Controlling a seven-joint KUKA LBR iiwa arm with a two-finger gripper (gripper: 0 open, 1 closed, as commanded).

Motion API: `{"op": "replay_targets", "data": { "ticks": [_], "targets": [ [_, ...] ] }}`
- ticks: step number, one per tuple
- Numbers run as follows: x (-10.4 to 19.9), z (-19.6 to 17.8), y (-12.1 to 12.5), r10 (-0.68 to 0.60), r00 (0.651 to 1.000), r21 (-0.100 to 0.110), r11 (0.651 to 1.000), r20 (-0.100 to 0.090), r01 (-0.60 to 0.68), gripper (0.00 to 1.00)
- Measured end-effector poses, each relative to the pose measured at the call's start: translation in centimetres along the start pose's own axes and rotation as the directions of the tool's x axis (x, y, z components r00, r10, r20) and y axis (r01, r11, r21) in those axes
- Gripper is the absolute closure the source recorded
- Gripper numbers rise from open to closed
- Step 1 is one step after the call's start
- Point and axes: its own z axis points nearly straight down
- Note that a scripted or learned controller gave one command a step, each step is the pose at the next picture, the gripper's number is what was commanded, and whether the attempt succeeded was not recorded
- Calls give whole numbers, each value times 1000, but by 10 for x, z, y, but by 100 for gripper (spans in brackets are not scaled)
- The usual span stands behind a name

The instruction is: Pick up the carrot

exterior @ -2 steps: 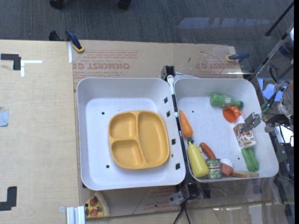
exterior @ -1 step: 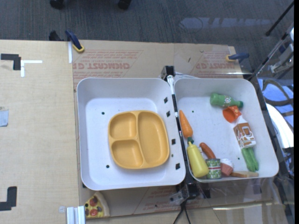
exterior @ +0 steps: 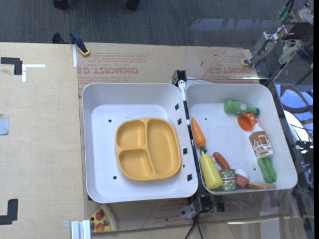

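The carrot (exterior: 198, 132) is a small orange cone lying in the right bin (exterior: 227, 96), close against the bin's left wall with its narrow end pointing toward the far side. It lies free with nothing touching it. My gripper (exterior: 259, 49) hangs outside the bins, past the right bin's far right corner and well away from the carrot. Cables and grey parts crowd around it there.
Just in front of the carrot are a yellow squeeze bottle (exterior: 210, 171), a red sausage (exterior: 221, 160) and a green can (exterior: 228, 179). A green bottle (exterior: 240, 107), orange cup (exterior: 247, 121), carton (exterior: 260, 143) and cucumber (exterior: 267, 170) line the right side. The left bin holds a yellow divided plate (exterior: 148, 148).
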Motion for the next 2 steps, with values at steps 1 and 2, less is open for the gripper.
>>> {"op": "replay_targets", "data": {
  "ticks": [1,2],
  "targets": [
    [50,-61,40,15,1000,-1,1000,0,-15,0],
    [130,-59,85,191,982,1,982,0,-191,0]
  ]
}}
